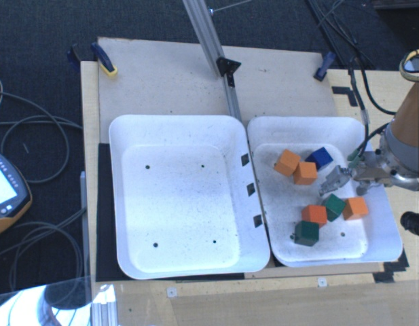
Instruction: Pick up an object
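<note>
The gripper [335,180] hangs low over the right bin [263,131], a dull grey metal piece reaching in from the right, and from here I cannot tell how it is set; nothing shows pinched in it. The arm [406,138] behind it is smooth and rounded, going brownish-orange toward the edge. Scattered just around the gripper are seven small blocks, all squarish with a matte, foam-like look. Four are orange: two touching each other to its upper left [287,162] [305,173], one just below it [314,214], and one to the lower right [356,208]. One is blue [321,157], tucked behind the orange pair. Two are dark green: one [333,206] wedged between the two lower orange blocks, the other [306,233] nearest the bin's front edge. The bin itself is shallow white plastic with rounded corners, finely speckled with dark flecks. Its twin, the left bin [178,124], sits touching it along a seam with small black clips. Both rest on a pale wooden desk [161,66], with two blue clamps at the back corners [104,58] [324,65] and a slanted aluminium pole [202,22] rising from between the bins.
</note>
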